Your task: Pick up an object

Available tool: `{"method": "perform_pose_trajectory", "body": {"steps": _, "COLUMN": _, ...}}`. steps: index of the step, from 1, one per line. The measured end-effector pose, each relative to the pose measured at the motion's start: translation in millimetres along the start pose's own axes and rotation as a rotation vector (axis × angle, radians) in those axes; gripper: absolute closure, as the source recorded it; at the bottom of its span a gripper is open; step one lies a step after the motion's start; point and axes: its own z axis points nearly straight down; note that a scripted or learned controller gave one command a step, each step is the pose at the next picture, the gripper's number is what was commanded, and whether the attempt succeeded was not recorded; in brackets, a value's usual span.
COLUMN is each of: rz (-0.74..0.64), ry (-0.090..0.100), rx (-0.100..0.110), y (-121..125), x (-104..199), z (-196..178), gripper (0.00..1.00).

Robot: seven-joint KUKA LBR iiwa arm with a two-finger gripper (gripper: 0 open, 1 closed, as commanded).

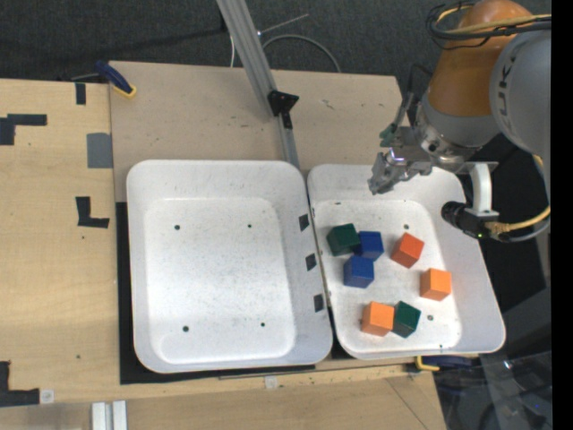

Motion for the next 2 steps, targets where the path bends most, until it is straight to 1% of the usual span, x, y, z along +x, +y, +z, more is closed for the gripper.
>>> {"method": "perform_pose_trajectory", "body": {"steps": 1, "rz": 0.0, "ry": 0.0, "rx": 0.0, "y": 2, "x": 55, "z": 13, "gripper": 1.0}}
{"method": "perform_pose_trajectory", "body": {"steps": 2, "rz": -0.002, "ry": 0.001, "rx": -0.002, "y": -5, "x": 117, "z": 6, "gripper": 1.0}}
